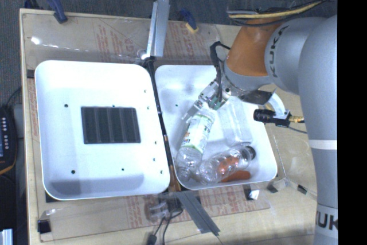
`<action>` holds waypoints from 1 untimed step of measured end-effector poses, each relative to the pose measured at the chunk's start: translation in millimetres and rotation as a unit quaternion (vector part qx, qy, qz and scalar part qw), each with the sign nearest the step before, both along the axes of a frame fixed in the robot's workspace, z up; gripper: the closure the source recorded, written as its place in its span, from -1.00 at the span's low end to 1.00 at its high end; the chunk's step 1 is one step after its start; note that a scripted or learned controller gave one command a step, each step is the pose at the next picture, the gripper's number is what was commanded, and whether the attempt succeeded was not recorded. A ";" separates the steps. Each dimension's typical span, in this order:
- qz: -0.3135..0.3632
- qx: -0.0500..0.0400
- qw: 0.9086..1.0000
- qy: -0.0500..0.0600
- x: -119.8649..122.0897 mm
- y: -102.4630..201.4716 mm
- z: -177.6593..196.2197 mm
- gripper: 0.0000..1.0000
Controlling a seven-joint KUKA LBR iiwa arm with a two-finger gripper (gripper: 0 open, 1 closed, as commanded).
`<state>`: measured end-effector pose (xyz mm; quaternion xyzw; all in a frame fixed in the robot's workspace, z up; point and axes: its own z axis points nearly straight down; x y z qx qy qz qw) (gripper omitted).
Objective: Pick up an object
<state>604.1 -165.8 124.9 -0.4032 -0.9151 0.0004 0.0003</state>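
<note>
Several clear plastic bottles lie in the right bin (pixel 172 80). One with a white and green label (pixel 196 133) runs from the bin's middle towards its front left corner. A second clear bottle (pixel 235 123) lies to its right. A third, with a dark cap and an orange tint (pixel 226 162), lies across the front, beside an orange-red item (pixel 236 176). My gripper (pixel 213 98) is low in the bin, right at the labelled bottle's neck end. The wrist covers the contact point.
The left bin (pixel 57 83) has a dark ribbed rectangle (pixel 110 124) on its floor. A metal bar (pixel 156 28) stands behind the divider between the bins. Blue clamps (pixel 57 8) sit on the bench's back edge. The arm's grey body (pixel 304 66) overhangs the right bin's far right side.
</note>
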 end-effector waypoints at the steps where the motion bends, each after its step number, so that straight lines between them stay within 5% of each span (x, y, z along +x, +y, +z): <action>1: 0.013 0.000 1.000 0.000 -17.3 7.2 -33.0 -1.00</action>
